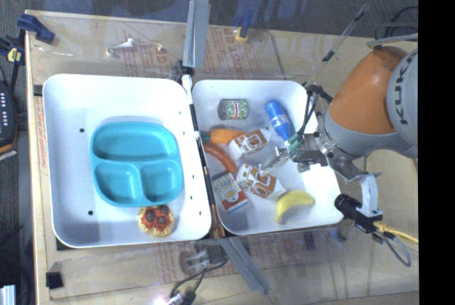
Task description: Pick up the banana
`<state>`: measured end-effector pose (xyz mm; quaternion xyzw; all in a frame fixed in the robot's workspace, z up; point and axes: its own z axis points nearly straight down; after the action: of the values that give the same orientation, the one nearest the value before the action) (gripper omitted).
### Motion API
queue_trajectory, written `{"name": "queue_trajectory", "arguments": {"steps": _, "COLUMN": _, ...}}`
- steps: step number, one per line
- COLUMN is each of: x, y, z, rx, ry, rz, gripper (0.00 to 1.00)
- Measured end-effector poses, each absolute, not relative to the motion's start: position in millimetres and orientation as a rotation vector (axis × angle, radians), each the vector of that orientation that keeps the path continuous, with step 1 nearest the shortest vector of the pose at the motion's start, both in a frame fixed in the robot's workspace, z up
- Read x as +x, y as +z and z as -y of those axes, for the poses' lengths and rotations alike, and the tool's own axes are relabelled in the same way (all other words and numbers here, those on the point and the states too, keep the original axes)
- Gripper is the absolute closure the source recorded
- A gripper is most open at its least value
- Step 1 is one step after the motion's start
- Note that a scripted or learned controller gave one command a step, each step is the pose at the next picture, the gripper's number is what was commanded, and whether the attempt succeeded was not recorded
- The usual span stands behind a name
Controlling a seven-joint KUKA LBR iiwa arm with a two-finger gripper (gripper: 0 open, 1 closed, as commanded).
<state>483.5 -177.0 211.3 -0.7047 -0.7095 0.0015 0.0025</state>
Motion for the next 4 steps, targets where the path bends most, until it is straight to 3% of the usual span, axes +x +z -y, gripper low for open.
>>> {"name": "queue_trajectory", "arguments": {"steps": 1, "x": 487.0, "y": 117.4, "z": 207.0, "rx": -2.172, "ry": -0.025, "rz": 2.299, "gripper": 0.00}}
{"name": "queue_trajectory", "arguments": {"steps": 4, "x": 490.0, "y": 112.1, "z": 208.1, "rx": -2.106, "ry": -0.037, "rz": 2.365, "gripper": 0.00}}
